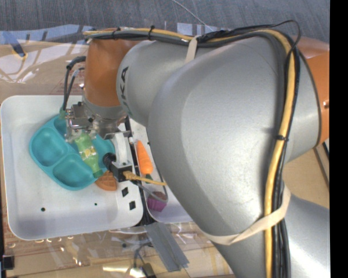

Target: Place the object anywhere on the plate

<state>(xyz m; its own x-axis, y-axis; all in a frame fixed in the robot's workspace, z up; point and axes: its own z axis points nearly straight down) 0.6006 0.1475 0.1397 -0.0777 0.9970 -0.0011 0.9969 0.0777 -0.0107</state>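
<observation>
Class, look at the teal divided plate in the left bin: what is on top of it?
A pale green object lies on the teal plate, below the gripper. The arm covers the plate's upper right rim.

Teal plate [55, 152], orange carrot [144, 158]

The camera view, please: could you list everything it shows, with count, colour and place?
Bins: two, white, side by side on the bench; the right one mostly hidden by the arm.
Plate: one, teal, divided into compartments, in the left bin.
Green object: one, pale translucent green, over the plate's right edge, at the gripper.
Brown object: one, orange-brown, in the left bin beside the plate's lower right edge.
Carrot: one, orange, in the right bin near the divide.
Purple object: one, in the right bin, partly hidden.
Arm: one, grey with an orange band, reaching in from the right.
Gripper: one, above the plate.
</observation>
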